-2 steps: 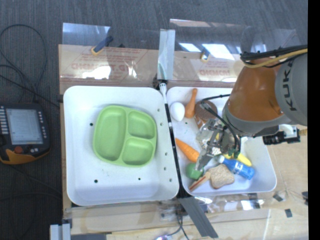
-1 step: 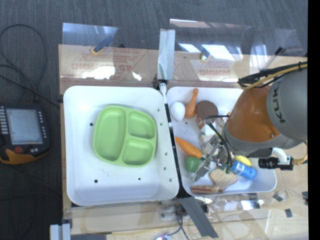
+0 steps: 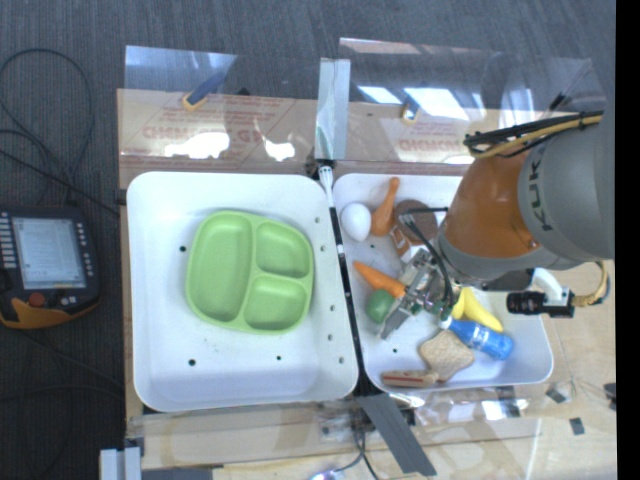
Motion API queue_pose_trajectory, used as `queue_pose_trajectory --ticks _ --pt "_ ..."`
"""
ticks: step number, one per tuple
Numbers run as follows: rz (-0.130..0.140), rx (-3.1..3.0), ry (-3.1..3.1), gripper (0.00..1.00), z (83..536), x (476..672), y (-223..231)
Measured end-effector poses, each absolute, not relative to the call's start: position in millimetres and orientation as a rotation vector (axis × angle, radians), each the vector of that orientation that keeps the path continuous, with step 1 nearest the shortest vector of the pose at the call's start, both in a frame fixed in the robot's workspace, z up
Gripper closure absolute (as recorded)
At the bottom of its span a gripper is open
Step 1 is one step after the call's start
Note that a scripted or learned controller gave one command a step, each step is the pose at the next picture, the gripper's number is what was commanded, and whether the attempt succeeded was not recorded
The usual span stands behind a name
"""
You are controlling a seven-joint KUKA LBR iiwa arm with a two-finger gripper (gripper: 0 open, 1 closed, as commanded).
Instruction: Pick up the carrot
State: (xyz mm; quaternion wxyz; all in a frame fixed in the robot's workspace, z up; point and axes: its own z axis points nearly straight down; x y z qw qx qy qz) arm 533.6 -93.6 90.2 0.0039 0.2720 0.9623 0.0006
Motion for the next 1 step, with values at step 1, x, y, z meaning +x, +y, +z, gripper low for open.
queue_pose_trajectory --ticks 1 --pt "-0.002 0.849 3.009 1.0 98.8 536.0 -94.0"
